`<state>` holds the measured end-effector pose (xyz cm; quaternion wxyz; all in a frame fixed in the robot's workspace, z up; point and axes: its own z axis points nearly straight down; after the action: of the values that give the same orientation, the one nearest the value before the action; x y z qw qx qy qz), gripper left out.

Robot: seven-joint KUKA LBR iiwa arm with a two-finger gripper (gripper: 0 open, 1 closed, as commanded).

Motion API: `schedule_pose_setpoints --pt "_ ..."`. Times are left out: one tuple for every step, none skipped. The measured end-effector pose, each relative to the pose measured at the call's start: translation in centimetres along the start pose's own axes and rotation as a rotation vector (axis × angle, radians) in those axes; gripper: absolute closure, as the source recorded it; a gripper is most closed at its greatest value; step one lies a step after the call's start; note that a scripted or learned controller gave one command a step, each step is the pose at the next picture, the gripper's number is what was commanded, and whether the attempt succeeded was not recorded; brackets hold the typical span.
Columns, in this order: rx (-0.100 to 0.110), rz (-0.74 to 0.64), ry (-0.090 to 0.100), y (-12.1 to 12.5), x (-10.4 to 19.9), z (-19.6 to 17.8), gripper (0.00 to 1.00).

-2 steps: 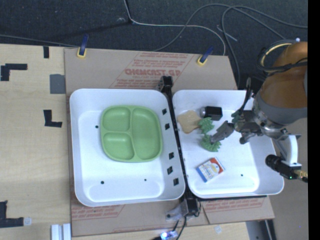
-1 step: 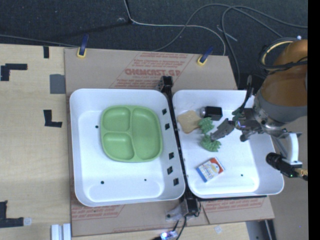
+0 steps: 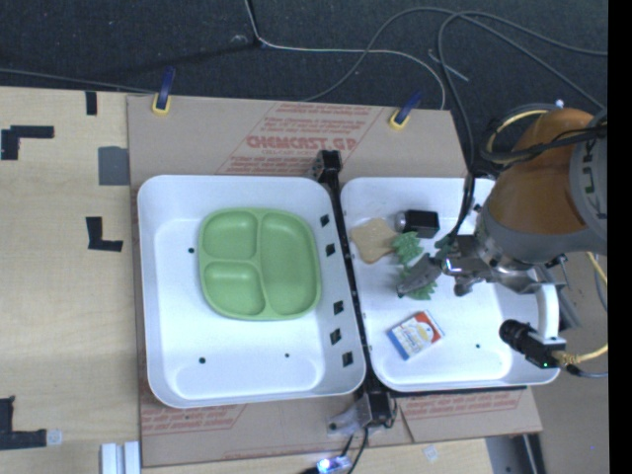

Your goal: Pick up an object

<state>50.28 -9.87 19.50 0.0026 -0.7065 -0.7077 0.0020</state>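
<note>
two white bins [image 3: 168, 363], jaws [image 3: 427, 276] over green toy [image 3: 407, 249], right bin

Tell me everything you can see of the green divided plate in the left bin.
The green divided plate is pale green and matte, plastic by its look, rounded-square, with three compartments: two smaller ones on its left side and a long one on its right. It lies flat and face up on the floor of the left bin, nearer the far wall. Nothing lies on it.
</note>
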Motion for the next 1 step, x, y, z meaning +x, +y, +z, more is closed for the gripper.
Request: schedule_pose_setpoints --pt "0.002 0.001 0.000 0.27 -0.35 6.29 0.00"
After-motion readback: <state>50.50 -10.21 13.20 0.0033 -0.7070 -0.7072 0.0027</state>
